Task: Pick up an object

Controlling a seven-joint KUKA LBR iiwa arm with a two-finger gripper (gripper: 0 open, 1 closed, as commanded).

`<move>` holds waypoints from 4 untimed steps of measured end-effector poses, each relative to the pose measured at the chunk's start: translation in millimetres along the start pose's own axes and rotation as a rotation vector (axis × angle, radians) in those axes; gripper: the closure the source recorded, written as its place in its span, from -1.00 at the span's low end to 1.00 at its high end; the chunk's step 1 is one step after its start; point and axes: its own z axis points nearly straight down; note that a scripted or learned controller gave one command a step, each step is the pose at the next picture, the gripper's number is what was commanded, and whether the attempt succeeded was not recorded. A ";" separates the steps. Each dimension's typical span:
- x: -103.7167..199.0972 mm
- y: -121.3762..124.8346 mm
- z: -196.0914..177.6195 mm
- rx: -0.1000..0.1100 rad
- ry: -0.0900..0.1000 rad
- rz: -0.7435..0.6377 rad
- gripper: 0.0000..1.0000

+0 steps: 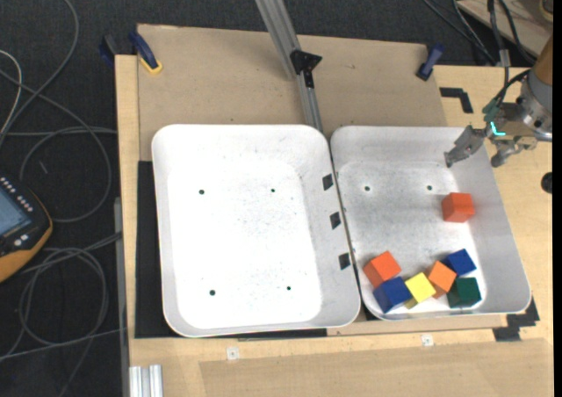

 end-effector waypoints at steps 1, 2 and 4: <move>0.1 0.9 -2.7 -0.004 -0.002 -0.002 -1.00; 6.4 2.0 41.1 0.000 0.000 -0.002 -1.00; 5.7 -1.3 119.2 -0.002 -0.001 -0.001 -1.00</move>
